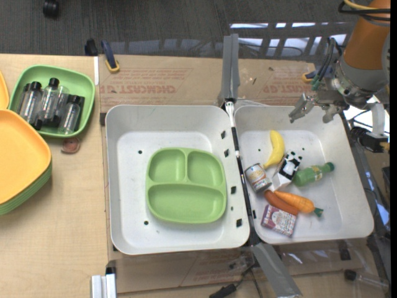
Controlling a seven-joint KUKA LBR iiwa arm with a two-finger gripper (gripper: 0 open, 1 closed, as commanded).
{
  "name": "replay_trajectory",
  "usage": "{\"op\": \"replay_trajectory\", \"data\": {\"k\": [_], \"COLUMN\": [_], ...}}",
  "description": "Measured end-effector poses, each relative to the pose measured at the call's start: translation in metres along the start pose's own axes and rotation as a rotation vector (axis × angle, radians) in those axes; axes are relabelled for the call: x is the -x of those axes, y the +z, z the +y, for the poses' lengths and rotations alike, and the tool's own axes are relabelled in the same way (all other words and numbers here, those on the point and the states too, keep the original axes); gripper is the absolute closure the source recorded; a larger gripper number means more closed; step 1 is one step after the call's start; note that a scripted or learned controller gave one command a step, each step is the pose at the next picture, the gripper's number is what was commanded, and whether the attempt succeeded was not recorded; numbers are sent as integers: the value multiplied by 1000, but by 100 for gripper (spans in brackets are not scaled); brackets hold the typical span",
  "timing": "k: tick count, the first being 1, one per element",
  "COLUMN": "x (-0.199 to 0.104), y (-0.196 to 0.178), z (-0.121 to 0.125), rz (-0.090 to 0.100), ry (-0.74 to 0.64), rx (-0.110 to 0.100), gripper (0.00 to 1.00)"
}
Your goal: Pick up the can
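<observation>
The can (257,177) is small and silver with a reddish label. It lies on its side near the left wall of the right bin (347,228). My gripper (313,112) hangs over the far rim of that bin, up and to the right of the can and well apart from it. Its fingers are spread open with nothing between them.
Around the can lie a banana (275,148), a black-and-white toy (290,165), a green bottle (312,174), a carrot (291,202) and a maroon packet (279,220). The left bin (124,135) holds a green divided plate (186,185). A green tray of bottles (53,101) and orange plates (18,160) sit far left.
</observation>
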State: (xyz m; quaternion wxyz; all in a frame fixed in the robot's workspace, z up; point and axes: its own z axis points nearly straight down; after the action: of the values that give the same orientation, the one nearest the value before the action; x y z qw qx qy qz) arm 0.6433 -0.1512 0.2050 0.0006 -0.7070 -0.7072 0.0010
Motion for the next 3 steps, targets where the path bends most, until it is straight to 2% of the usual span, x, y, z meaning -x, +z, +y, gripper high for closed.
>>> {"op": "replay_trajectory", "data": {"k": [1,2,3], "x": [-58,7,-34], "y": [104,31,58], "z": [-24,-62,-18], "rz": [0,-1,-1], "ry": [-45,-6,-92], "rx": [-1,1,2], "gripper": [0,0,0]}}
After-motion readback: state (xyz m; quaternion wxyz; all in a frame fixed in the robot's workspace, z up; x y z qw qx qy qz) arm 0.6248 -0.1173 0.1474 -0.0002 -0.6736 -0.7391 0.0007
